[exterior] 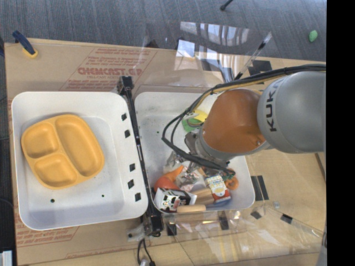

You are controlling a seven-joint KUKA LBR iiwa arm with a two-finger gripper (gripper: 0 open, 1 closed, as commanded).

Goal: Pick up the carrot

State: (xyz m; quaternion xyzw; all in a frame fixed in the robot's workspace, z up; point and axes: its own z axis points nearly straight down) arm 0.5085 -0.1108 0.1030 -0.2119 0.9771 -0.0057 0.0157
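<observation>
Right now the arm [260,121] leans low over the right bin [150,126], and its gripper [191,168] sits down in a heap of toys near the front wall. I cannot tell how the gripper is set, because wires and the wrist hide it. The carrot [169,180] looks like the orange thing at the left side of the heap, just beside the gripper and touching other toys. A small carton [219,187] and a black and white toy [171,199] lie close by. The left bin [72,209] holds a yellow tray [61,150]. The heap is tight, so the gripper may grab the wrong toy, or push the carrot away so it slips out.
</observation>
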